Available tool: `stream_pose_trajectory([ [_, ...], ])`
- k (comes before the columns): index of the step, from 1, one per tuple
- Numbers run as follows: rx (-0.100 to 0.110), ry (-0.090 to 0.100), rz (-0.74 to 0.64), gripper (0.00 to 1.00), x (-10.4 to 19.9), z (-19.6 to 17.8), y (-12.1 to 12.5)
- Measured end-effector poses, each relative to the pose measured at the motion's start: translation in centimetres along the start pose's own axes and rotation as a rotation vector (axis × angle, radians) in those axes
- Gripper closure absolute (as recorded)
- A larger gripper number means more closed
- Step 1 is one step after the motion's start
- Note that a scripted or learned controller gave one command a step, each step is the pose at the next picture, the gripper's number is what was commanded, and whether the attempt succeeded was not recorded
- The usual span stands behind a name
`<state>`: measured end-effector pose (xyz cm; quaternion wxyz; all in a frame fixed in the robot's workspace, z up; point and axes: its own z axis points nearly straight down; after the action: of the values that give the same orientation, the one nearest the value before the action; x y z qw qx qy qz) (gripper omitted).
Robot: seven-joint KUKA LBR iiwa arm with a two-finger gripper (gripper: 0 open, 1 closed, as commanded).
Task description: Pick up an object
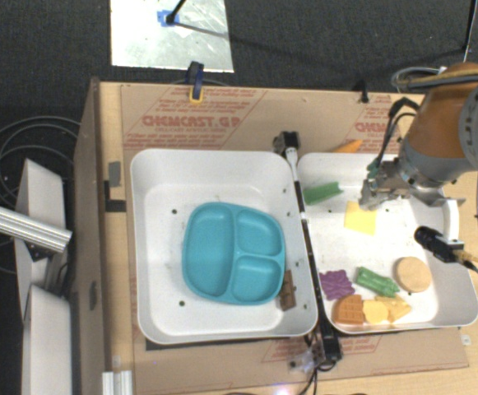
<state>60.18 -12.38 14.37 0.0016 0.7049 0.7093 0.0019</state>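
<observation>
Nearest the lens, along the right bin's [469, 303] front wall: a waffle-textured orange piece [348, 309], a pale yellow lumpy piece [384, 309], a ridged purple piece [336, 283], a knobbly green piece [376, 281] and a round tan disc [412, 273]. Farther back, a flat yellow square [360, 219], matte, tilted slightly, directly beneath the gripper [371, 197]; finger spacing not discernible. Beside the divider, a smooth green bar [321, 192]. In the left bin [152, 220], a glossy teal three-compartment plate [234, 253] with rounded corners, and a small brown chunk [288, 290] by its right edge.
</observation>
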Motion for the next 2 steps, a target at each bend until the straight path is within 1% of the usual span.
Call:
stream_pose_trajectory([
  [1, 0.002, 0.000, 0.003, 0.00, -0.2, 0.3, 0.0],
  [2, 0.008, -0.001, 0.007, 0.00, -2.6, 6.3, -0.3],
])
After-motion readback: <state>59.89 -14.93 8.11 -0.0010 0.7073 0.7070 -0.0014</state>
